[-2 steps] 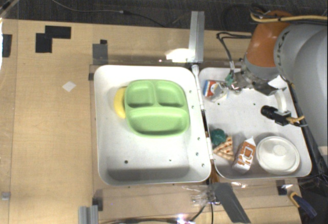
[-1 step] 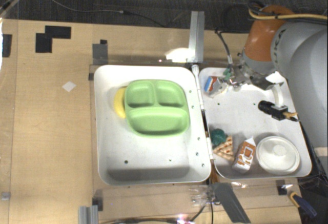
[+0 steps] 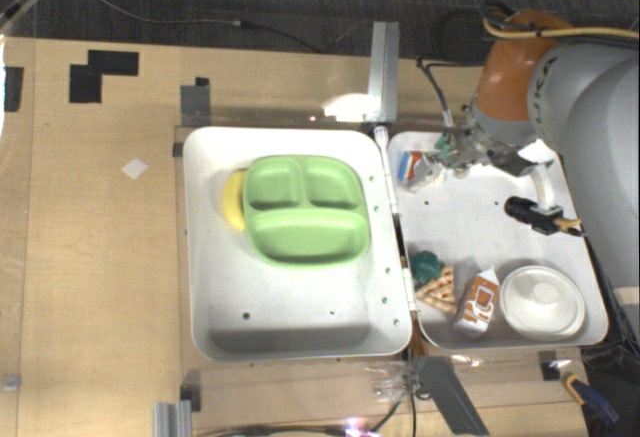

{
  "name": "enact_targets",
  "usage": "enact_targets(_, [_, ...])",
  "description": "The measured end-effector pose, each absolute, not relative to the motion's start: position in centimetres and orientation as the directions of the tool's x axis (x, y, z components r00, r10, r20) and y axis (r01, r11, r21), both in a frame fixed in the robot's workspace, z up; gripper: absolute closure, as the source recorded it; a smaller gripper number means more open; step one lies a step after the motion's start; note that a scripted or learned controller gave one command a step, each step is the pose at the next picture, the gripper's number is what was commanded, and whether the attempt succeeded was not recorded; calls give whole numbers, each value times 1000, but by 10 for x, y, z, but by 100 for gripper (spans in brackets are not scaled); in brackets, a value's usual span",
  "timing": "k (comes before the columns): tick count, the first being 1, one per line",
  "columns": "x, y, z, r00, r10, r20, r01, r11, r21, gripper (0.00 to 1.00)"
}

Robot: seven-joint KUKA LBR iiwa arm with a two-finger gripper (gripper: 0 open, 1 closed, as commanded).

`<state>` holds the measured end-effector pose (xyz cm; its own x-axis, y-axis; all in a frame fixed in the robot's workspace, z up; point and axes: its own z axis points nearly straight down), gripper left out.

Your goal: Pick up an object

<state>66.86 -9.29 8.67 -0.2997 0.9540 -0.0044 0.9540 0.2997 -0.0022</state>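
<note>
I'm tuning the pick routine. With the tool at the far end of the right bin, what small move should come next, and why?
Probably a short descent onto the small red, white and blue packet. The tool sits just beside it in the right bin's far corner, and nothing is visibly between its tips, so closing now would likely catch nothing.

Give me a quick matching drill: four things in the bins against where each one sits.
Things:
1. green divided tray
2. white bowl
3. gripper
4. yellow object

Places:
A. front right corner of the right bin
B. middle of the left bin
C. tucked under the tray's left edge
D. back left of the right bin, by a small red, white and blue packet

Pairs: 1-B, 2-A, 3-D, 4-C
</note>
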Motion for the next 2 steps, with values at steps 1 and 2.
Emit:
enact_targets(1, [671,-93,100,-305,952,-9,952,305,3,100])
enact_targets(2, [586,-30,186,-210,978,-1,978,210,6,100])
